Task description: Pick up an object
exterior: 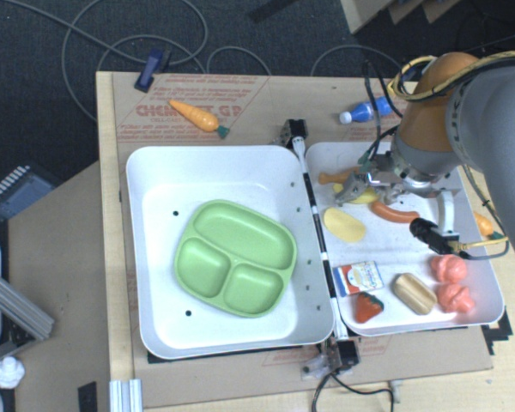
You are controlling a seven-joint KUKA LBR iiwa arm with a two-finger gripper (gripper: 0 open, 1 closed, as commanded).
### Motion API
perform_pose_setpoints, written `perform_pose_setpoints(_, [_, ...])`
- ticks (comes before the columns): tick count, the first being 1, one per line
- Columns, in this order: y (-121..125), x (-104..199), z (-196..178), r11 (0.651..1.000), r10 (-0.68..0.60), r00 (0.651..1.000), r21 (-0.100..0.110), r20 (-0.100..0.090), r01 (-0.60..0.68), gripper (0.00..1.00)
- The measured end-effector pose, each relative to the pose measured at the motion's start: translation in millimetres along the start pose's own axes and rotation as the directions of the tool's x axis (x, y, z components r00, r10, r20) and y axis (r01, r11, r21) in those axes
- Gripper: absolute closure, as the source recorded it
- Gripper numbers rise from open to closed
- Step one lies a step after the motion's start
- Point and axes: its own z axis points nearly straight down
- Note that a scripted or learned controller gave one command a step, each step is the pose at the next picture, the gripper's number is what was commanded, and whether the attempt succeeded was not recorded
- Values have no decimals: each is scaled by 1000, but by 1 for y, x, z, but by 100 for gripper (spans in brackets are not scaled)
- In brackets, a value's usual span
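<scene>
My gripper is low in the back left part of the right bin, reaching in from the right. A small yellow piece lies right at its tip, and an orange piece sits just to its left. An orange-red sausage lies just in front of the wrist. A pale yellow lump rests in front of the gripper, apart from it. Whether anything is gripped is hidden by the wrist.
The right bin also holds two pink lumps, a bread roll, a small carton, a red piece and an orange bit. A green divided plate lies in the left bin. A toy carrot and a blue bottle lie behind the bins.
</scene>
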Motion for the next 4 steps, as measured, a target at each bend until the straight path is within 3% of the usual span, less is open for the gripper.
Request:
perform_pose_setpoints(1, [30,-17,0,1000,0,1000,1,0,0,0])
perform_pose_setpoints(2, [-16,-42,0,1000,1,1000,4,-1,-1,0])
perform_pose_setpoints(3, [-15,-42,-10,1000,1,1000,2,0,-1,100])
perform_pose_setpoints(4, [26,10,1,1000,0,1000,11,-3,0,100])
